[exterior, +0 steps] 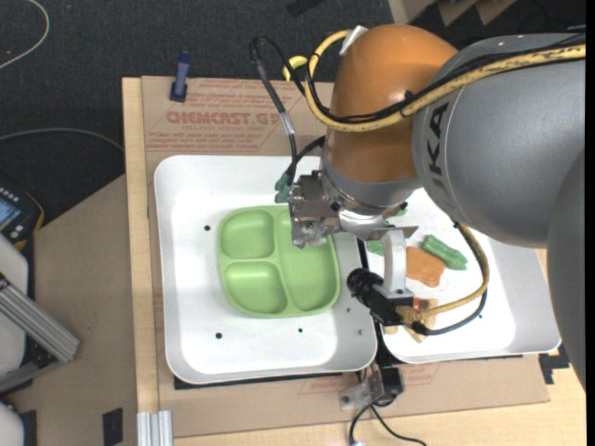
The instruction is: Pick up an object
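Note:
A light green divided plate (pixel 270 269) lies in the left bin (pixel 191 249), with three compartments. My gripper (pixel 305 228) hangs over the plate's upper right part, at or just above its rim. The big orange and grey wrist hides what lies right under it. In the right bin (pixel 493 328) an orange piece (pixel 425 267) and a dark green pod-shaped thing (pixel 444 250) lie side by side, just right of the gripper. A small teal bit (pixel 282 187) peeks out at the wrist's left edge.
The arm covers most of the right bin and the divide between the bins. A blue clip (pixel 179 75) sits on the cardboard (pixel 214 119) behind the bins. The left bin has bare white floor around the plate.

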Tool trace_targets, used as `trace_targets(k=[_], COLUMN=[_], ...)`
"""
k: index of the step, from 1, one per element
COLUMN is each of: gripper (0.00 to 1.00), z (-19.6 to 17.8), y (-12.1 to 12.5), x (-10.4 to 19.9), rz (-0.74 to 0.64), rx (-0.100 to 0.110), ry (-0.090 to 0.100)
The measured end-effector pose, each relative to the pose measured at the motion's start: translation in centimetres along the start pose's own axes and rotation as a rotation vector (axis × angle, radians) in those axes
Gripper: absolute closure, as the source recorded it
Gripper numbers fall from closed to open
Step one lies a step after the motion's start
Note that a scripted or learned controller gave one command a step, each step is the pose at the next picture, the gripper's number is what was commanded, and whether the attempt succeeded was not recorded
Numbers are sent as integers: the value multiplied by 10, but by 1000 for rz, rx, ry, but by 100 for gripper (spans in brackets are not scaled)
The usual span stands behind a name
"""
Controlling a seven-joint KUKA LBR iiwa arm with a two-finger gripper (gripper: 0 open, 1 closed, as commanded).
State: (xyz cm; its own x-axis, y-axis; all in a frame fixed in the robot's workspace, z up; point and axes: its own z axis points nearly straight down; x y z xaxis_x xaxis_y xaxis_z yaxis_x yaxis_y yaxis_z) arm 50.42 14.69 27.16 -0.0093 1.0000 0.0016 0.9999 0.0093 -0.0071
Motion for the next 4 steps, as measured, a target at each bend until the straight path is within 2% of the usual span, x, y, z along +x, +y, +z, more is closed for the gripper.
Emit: trace_targets(k=[1,2,3,4], gripper=[100,100,100,100], z=[-83,4,-146,-148], y=[-26,-11,-26,-26], x=[6,-43,-37,-36], rz=[6,15,6,8], rx=[-16,1,-23,-11], ry=[3,-4,4,-1])
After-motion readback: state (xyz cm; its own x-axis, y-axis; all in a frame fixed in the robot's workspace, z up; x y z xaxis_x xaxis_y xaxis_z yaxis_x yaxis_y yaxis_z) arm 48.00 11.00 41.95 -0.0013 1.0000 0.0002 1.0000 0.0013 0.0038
